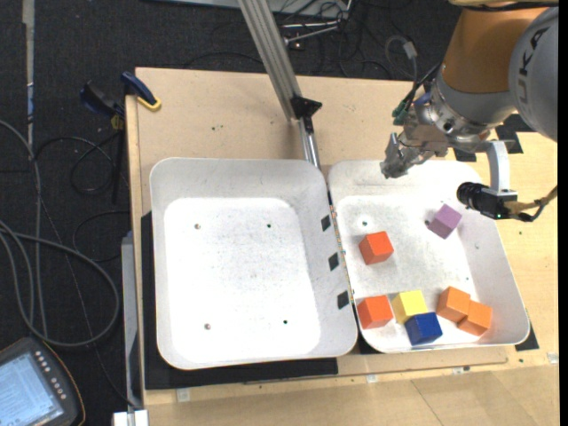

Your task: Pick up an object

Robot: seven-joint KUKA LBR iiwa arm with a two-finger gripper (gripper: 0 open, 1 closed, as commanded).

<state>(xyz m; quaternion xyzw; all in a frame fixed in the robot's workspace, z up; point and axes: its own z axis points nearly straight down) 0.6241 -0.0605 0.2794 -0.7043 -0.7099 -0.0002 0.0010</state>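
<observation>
The pincer (397, 164) hangs over the right bin's (510, 278) far edge (whether open or closed, I cannot tell), near the worktop's (222, 105) far-right corner, apart from the purple block (444, 221).

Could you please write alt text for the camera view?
A grey-and-orange robot arm's gripper hovers over the far edge of the right bin, which holds orange, yellow, blue and purple blocks, including a purple block. The left bin sits beside it.
</observation>
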